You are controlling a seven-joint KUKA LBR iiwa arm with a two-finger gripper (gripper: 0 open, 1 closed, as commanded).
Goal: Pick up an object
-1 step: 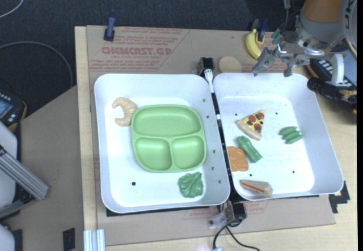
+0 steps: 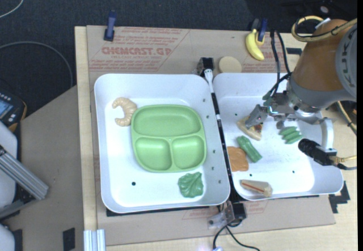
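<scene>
over the right bin (image 2: 317, 184), the gripper (image 2: 256, 118) sits at the pizza slice (image 2: 250, 128); whether its jaws are apart or together cannot be told. nearby: green pod (image 2: 248, 148), orange piece (image 2: 237, 158), sandwich (image 2: 255, 187), green bean (image 2: 290, 134). left bin (image 2: 108, 131): green tray (image 2: 168, 136), croissant (image 2: 123, 110), leaf (image 2: 191, 184).

Light is even and fairly bright, falling from above. The two white bins (image 2: 108, 148) are the brightest areas, nearly washed out, with soft glare along their rims. Around the bins the dark carpet (image 2: 51, 12) drinks the light and shows little detail. Shadows are short and faint: a thin one under the green plate (image 2: 168, 136) inside the left bin, another beneath the arm (image 2: 323, 68) over the right bin. The picture is slightly soft and grainy throughout.
</scene>
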